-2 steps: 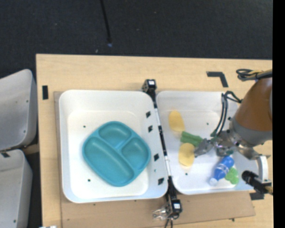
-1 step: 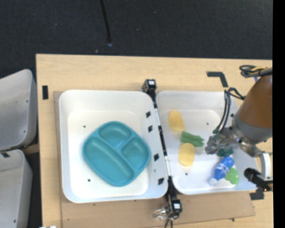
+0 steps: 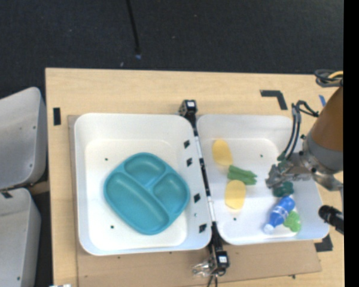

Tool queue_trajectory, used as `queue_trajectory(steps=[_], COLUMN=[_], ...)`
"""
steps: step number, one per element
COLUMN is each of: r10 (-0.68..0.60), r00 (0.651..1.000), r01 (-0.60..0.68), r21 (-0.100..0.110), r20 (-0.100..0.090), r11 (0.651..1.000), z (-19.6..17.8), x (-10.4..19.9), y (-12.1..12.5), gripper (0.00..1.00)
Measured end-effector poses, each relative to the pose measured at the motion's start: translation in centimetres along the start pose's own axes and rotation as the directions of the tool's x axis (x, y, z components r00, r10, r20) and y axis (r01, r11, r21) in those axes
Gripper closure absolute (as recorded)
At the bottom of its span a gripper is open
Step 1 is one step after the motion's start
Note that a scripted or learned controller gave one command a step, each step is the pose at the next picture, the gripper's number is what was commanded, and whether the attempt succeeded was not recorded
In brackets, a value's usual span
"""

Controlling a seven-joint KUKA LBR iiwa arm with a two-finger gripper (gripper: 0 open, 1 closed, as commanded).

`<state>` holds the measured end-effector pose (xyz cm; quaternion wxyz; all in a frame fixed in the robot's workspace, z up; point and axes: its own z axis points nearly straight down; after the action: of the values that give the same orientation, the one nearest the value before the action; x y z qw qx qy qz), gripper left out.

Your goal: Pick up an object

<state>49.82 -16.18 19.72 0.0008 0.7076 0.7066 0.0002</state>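
The right bin (image 3: 251,127) holds a yellow piece (image 3: 222,152), a green piece (image 3: 241,174), a second yellow piece (image 3: 235,194), a blue bottle (image 3: 278,213) and a light green piece (image 3: 293,222). My gripper (image 3: 280,179) is low over the bin's right side, directly above a dark teal object (image 3: 283,190) that it partly hides. It is to the right of the green piece and just above the blue bottle. The view is too coarse to show whether the dark teal object is held.
A teal divided plate (image 3: 146,191) lies in the left bin (image 3: 90,136). A black divider with clips (image 3: 200,178) runs between the bins. The arm's grey and orange wrist (image 3: 329,130) and cables (image 3: 298,121) hang over the right bin's right wall.
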Motion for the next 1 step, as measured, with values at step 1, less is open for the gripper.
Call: queue_trajectory(steps=[1], r10=[0.001], r00=[1.000], r01=[-0.001], r21=[-0.003], r20=[0.001], r11=[1.000], z=[-4.91], x=[-1.04], y=[-0.26], gripper=[1.00])
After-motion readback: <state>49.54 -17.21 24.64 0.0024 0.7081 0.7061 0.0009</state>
